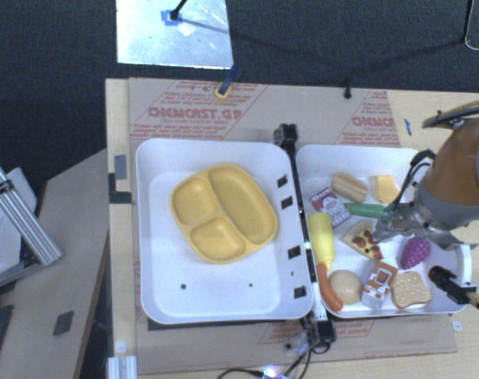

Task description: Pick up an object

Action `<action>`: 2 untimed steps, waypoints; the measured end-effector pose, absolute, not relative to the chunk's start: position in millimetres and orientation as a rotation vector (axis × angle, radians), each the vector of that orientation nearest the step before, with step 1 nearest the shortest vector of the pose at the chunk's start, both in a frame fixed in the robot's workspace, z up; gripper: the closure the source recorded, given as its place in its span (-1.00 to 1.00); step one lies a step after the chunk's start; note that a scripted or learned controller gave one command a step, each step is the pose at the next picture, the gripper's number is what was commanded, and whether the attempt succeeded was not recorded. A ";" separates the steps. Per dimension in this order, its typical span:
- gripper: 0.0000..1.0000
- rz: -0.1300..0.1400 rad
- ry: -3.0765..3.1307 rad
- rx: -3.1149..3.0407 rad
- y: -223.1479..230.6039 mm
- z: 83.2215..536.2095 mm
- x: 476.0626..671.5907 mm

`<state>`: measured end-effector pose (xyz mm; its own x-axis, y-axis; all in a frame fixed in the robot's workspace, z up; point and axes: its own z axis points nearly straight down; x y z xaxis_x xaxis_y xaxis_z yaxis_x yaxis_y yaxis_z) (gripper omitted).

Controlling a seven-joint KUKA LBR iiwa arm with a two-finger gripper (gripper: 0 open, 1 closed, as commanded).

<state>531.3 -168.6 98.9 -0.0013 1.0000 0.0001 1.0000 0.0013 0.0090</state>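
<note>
Hovering over crowded right bin [318, 164], hand [385, 226] above pizza slice [364, 242] — grip unclear

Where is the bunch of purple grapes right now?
The purple grapes lie in the right bin, toward its right side, just below the gripper and above the toast slice.

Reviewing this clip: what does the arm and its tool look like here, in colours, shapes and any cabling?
The arm enters from the right as a thick rounded body with a broad orange band and a grey section below it. A black cable loops along its left side. The tool is a grey metallic piece that narrows toward the toy food in the right bin. I can read no markings on it.
</note>
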 end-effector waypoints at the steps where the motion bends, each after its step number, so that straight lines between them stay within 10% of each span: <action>1: 1.00 0.004 2.223 2.213 -162.9 143.8 532.3; 2: 1.00 0.006 2.223 2.211 -153.9 193.0 536.5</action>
